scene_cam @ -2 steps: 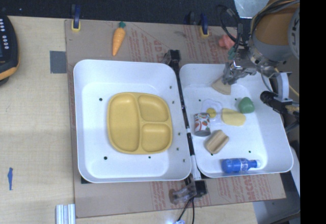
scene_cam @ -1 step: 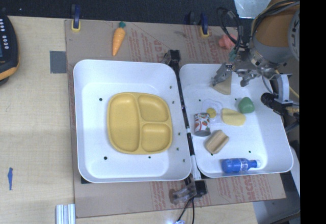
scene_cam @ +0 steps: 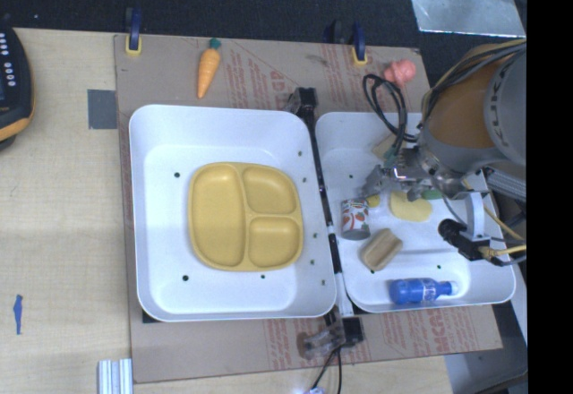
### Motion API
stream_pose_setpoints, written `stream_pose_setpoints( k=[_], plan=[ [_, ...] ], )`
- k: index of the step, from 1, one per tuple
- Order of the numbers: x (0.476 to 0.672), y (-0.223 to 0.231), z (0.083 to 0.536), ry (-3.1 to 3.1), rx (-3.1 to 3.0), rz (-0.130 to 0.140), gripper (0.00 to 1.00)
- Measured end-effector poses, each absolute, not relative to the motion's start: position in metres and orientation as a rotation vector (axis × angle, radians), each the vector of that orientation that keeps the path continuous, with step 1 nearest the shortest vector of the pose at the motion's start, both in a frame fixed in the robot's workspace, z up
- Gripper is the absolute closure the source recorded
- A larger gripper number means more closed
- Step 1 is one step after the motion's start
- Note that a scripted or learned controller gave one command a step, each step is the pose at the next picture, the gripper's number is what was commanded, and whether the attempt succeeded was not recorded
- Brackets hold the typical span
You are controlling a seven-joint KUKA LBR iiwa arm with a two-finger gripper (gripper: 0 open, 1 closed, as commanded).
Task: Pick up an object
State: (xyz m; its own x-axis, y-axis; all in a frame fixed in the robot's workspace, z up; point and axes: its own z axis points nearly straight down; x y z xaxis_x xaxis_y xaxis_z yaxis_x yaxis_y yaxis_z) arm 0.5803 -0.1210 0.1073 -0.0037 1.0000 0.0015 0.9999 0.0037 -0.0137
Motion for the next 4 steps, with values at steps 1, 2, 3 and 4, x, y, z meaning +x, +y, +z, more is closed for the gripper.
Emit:
stream_pose_setpoints(
  k=[1, 2, 3, 4],
  plan=[
    [0.626, -0.151, 0.092, -2.229, -2.218, 0.000, 0.00],
    [0.658, -0.137, 0.093, -2.229, -2.215, -0.001, 0.00],
    [0.656, -0.195, 0.093, -2.223, -2.222, 0.003, 0.00],
    [0.656, -0.153, 0.092, -2.226, -2.211, 0.006, 0.00]
  ],
)
